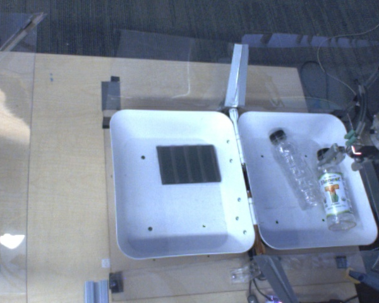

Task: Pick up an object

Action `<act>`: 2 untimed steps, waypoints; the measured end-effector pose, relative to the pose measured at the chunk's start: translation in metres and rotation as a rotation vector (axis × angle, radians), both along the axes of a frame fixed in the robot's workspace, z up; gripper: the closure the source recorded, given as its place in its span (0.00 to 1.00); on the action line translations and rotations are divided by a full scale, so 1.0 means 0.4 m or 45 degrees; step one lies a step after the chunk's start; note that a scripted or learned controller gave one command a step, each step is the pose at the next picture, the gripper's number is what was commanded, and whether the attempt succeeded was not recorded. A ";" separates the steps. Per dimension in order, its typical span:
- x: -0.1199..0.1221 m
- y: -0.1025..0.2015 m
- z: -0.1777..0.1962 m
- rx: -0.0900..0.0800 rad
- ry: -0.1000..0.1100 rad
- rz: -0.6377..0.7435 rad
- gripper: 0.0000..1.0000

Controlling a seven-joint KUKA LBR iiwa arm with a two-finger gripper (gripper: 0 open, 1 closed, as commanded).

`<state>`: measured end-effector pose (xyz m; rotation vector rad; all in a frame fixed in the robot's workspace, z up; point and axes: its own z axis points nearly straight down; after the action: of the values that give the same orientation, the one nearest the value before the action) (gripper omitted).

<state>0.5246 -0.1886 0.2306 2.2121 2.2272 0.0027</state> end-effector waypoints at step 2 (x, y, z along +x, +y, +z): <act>0.112 0.027 -0.344 0.038 0.000 0.236 0.00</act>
<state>0.5694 -0.1777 0.0931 2.0102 2.4385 0.0368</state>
